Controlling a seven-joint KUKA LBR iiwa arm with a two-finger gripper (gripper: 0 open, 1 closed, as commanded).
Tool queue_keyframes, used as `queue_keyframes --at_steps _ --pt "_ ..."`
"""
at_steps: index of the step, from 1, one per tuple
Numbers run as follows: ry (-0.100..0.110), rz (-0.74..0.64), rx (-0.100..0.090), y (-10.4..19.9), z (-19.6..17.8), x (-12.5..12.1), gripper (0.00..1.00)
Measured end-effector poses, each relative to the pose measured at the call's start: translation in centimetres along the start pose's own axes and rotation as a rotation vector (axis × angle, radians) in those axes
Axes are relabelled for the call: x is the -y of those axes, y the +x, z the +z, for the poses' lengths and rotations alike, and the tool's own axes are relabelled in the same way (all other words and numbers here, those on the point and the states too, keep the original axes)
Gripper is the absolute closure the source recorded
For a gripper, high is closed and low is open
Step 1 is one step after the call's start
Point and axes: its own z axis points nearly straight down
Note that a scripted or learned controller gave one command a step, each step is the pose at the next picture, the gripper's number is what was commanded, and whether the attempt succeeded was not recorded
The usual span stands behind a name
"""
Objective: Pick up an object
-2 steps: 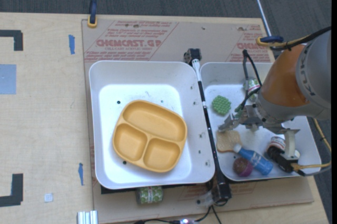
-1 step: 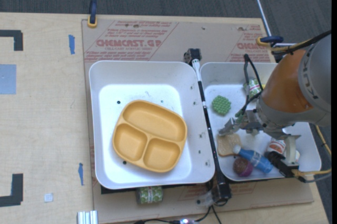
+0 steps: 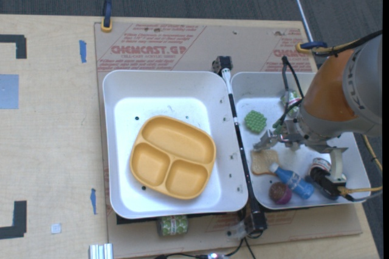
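- the arm reaches in over the right bin, end effector low above the toast slice
- fingers spread — nothing between them
- green scrubby ball sits just behind, blue bottle and purple ball lie in front
- left bin carries a yellow divided plate — well apart from the arm

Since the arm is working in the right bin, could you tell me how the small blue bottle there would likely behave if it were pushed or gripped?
The blue bottle lies on its side, and its rounded body suggests it could roll when nudged. It looks like smooth plastic, so it might slip between the fingers. It seems to touch the dark red ball and lies close to the toast slice, so a push would probably shift those too.
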Motion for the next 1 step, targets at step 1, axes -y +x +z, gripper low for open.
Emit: queue_keyframes --at_steps 1 --pt "0.000 0.001 0.002 0.14 0.01 -0.03 0.00"
